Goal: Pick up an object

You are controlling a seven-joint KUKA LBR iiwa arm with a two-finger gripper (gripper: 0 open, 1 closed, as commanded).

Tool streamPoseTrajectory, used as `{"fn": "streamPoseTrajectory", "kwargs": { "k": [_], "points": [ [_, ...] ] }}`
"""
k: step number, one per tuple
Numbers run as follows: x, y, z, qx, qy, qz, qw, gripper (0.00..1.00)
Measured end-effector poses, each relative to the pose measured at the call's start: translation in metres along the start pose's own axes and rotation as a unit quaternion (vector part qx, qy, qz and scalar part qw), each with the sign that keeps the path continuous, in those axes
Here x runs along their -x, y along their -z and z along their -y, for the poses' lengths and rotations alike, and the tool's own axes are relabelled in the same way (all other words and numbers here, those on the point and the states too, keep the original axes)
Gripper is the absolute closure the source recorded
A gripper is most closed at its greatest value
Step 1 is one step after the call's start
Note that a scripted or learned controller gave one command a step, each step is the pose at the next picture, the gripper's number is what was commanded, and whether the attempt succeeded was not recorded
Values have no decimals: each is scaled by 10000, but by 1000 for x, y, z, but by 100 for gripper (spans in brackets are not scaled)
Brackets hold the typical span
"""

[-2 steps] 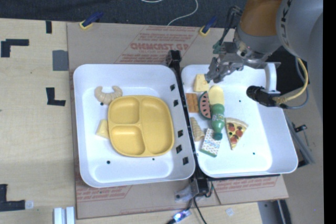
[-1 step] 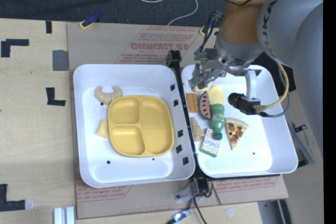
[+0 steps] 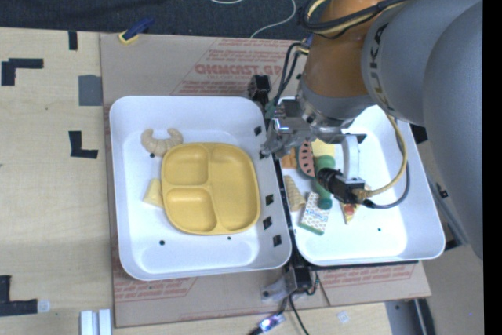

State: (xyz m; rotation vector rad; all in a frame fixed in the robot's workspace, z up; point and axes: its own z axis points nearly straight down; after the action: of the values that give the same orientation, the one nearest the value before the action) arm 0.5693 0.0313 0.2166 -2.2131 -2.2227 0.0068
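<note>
- Gripper [image 3: 289, 136] hangs over the far left corner of the right bin [image 3: 392, 227], close to the wall it shares with the left bin [image 3: 125, 118]. From my feed I cannot tell how wide it is open, or whether it has hold of anything.
- I see the arm [image 3: 416, 43] reaching in from the right and covering the far half of the right bin.
- Just near of the gripper lie an orange piece [image 3: 303, 158] and, to its right, a green piece [image 3: 324, 164], the two side by side.
- Nearer still, along the left wall of that bin, I make out a cone [image 3: 293, 191] and, at its near right, a packet [image 3: 315, 214] with a blue-green pattern.
- A small red and yellow bit [image 3: 348, 213] lies right of the packet; it is too small for me to name.
- In the left bin a yellow plate [image 3: 212, 188] with three sections lies flat in the middle.
- A tan curved piece [image 3: 161, 141] sits at the plate's far left edge, and a yellow wedge [image 3: 153, 192] pokes out from under its left side.
- Both bins rest on a sheet of cardboard [image 3: 227, 67].
</note>
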Motion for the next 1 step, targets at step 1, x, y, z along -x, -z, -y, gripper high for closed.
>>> {"fn": "streamPoseTrajectory", "kwargs": {
  "k": [1],
  "points": [
    [4,13,-9,27,-12,2,10000,100]
  ]
}}
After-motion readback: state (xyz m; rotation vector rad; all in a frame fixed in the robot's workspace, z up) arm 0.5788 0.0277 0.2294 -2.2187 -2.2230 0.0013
